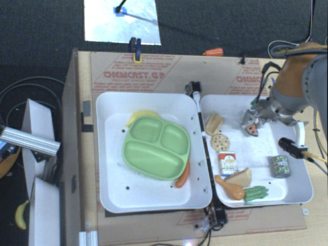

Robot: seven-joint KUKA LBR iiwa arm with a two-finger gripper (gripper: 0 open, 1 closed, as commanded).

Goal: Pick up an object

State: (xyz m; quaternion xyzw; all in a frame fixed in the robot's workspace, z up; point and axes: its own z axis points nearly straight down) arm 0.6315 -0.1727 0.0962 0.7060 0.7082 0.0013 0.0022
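My gripper (251, 124) hangs low over the back of the right bin (302, 188), right above a small red watermelon slice (251, 130). The slice sits at the gripper's tip, touching it or nearly so; whether it is gripped is not visible. Nearer the front of that bin lie a bread slice (213, 123), a round cookie (220, 142), a small red-and-white carton (228, 164), a drumstick (230, 187), a tan wedge (242, 177), a green pea pod (255, 192) and a green can (280, 166).
The left bin (110, 137) holds a green divided plate (156, 147), with a yellow banana (139, 116) poking out behind it and a sausage (183, 177) at its front right. A black and white part (293, 143) juts over the right bin's right side.
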